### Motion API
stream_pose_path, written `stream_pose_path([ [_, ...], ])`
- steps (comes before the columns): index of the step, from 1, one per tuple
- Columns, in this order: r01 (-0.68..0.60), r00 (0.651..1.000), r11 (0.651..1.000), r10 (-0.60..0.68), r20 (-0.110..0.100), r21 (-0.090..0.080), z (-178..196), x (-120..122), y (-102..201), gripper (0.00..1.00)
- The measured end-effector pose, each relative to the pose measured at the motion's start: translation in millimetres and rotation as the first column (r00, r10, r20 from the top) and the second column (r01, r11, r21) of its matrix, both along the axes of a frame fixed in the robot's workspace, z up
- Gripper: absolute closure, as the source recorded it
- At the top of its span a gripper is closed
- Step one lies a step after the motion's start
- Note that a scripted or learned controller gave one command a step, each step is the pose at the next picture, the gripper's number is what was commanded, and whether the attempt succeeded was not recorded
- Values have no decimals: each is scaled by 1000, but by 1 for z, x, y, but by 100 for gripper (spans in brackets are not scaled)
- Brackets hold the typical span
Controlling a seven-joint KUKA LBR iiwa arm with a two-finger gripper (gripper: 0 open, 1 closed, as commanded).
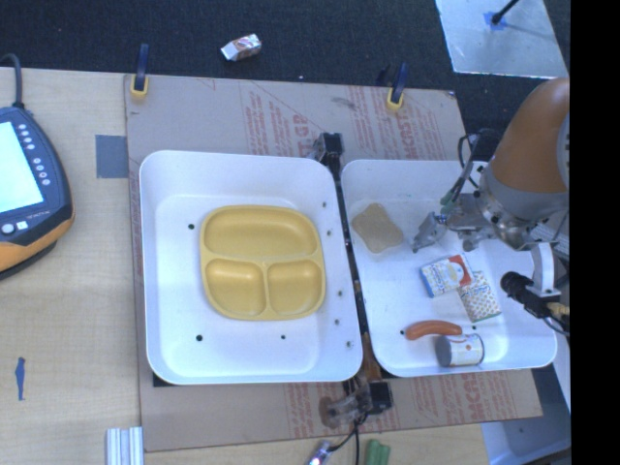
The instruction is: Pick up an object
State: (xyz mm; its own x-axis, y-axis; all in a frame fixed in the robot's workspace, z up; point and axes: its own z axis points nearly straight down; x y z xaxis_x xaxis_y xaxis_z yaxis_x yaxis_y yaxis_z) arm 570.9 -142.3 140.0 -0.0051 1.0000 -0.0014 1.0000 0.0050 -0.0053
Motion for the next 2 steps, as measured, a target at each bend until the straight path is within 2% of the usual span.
stream_pose_path([
  [1, -2, 1000, 1000, 2, 11, -2, -26, -40, -18, 0],
  [2, 3, 1000, 1000, -3, 5, 0, 28, -60, -69, 0],
])
